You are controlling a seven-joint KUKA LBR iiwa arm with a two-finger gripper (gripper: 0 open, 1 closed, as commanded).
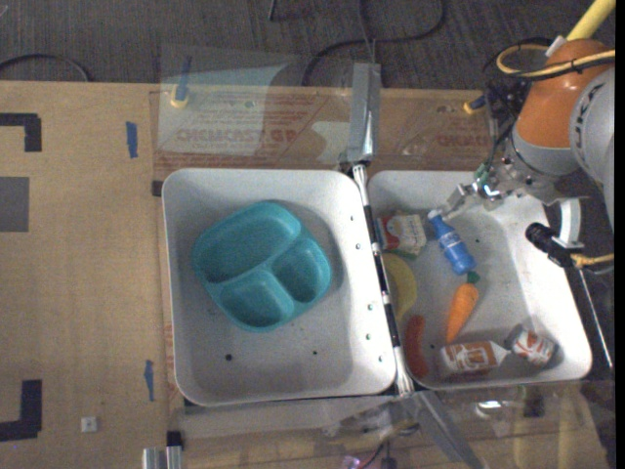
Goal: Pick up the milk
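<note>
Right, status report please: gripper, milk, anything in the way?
Gripper above the blue bottle, far side of right bin. Milk, likely the red-and-white carton, lies just left of the bottle, not held. Nothing on top of it.

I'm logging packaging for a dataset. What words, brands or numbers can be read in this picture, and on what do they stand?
None can be read for sure.
Clear sheet behind the bins: reddish lettering, mirrored and blurred.
Carton: label too small.
Blue bottle: label blurred.
Brown-labelled bottle: print unreadable.
Small carton: blurred.
</note>
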